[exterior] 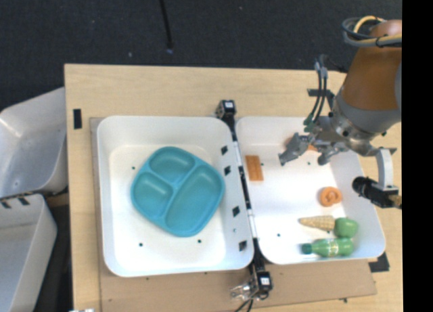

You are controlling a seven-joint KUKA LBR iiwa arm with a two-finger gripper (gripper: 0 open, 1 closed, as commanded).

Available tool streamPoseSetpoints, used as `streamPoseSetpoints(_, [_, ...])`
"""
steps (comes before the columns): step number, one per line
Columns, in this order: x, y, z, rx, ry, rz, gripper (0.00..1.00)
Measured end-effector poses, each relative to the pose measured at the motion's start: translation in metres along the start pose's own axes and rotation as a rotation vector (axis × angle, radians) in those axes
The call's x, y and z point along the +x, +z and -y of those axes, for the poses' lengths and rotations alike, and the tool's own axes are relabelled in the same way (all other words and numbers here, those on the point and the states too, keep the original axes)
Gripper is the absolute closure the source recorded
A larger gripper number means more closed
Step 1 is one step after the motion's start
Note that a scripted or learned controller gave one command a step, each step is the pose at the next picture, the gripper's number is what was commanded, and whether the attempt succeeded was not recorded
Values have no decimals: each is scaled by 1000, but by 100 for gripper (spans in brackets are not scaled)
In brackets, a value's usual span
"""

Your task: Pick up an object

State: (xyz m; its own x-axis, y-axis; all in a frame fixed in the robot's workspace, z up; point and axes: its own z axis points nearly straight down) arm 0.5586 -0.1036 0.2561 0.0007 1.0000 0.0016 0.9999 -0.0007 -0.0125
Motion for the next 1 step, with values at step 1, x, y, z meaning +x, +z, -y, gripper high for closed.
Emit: streamPoseSetpoints(1, [0,-7,-2,-14,-3,2,0])
